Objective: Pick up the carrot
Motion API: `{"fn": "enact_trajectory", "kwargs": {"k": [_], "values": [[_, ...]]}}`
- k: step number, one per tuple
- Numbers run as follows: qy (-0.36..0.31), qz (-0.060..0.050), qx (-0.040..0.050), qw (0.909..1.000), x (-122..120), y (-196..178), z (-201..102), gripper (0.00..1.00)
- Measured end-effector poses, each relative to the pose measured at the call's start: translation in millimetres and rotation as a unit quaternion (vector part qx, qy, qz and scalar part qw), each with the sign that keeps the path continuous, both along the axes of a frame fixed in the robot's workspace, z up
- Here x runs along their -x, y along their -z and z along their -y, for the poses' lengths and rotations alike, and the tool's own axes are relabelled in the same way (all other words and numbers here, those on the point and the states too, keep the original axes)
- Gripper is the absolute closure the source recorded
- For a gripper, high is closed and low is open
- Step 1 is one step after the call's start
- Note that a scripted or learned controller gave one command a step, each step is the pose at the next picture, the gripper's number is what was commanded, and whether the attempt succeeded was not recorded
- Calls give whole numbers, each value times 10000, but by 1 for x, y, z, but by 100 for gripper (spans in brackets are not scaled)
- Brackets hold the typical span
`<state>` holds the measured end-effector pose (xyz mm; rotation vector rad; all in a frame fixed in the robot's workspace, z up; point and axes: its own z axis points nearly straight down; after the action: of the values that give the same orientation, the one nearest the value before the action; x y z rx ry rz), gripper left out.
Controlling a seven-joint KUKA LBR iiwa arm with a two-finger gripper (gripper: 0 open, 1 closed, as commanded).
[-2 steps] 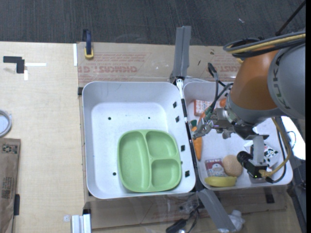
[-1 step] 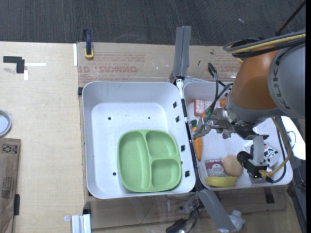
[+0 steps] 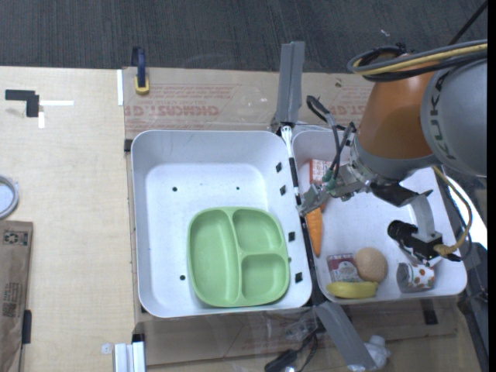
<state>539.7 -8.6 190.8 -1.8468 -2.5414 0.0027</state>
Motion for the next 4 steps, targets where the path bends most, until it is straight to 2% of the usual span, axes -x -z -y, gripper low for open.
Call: {"fn": "enact_trajectory", "kwargs": {"k": [1,2,3,4], "values": [[-1269,3,-1,9919,-29,0,-31,0],[-1995,6,-1,9799,-92,0,-89,0],[-3643,10,-2,9313,-101,56,-174,0],[-1171,6,2,9931,-100,97,-224,0]]}}
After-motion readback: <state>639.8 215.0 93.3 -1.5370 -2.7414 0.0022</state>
